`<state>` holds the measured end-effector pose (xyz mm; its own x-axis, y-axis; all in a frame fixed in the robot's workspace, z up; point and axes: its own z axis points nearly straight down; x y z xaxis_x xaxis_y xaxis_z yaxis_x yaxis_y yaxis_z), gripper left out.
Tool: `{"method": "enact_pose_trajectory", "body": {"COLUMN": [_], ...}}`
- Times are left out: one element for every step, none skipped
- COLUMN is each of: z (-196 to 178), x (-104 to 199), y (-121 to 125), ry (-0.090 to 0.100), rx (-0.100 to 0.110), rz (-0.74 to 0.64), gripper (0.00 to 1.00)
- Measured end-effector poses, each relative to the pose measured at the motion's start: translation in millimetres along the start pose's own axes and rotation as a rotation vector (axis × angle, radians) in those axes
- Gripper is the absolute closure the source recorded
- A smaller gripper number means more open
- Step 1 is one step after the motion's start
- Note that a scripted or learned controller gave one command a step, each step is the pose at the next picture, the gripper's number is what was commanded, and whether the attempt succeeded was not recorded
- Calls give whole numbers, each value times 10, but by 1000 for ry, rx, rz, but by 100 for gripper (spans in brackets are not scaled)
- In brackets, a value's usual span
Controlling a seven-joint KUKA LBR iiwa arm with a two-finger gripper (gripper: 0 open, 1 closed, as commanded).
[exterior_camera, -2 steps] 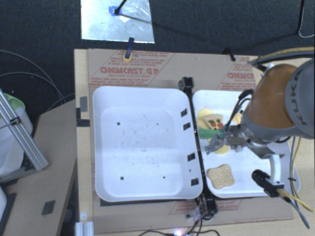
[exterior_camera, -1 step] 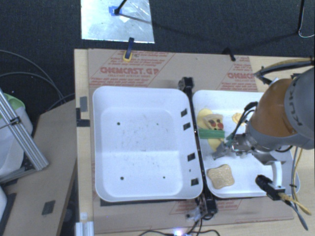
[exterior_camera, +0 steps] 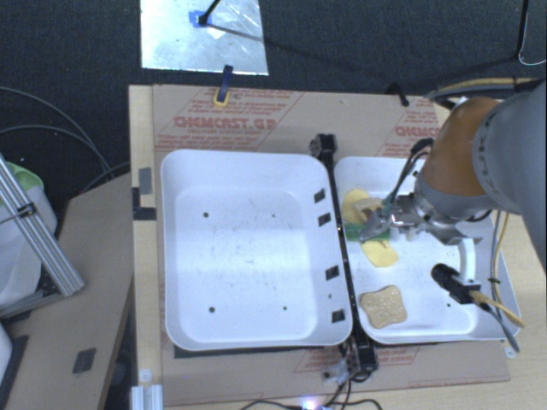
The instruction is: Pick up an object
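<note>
Gripper sits low among yellow pieces in right bin; finger state cannot be told. Crowding risks a missed grasp.

The gripper hung low in the right bin among yellow pieces; a toast-like slice lay nearer the camera.

Two bins sit side by side on the worktop: the left bin at nine o'clock, the right bin at three. In the right bin, a banana-like piece lies toward eleven o'clock, a flat slice just below it near the centre, and a bread-like piece at seven. The claw hangs between the first two.
</note>
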<state>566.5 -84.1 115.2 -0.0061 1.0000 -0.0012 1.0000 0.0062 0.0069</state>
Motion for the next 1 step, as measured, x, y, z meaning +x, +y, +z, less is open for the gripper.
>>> {"method": "enact_pose_trajectory", "body": {"z": [-956], "x": [623], "y": [-582], "ry": [5], "rx": [0], "rz": [-4], "gripper": [0]}}
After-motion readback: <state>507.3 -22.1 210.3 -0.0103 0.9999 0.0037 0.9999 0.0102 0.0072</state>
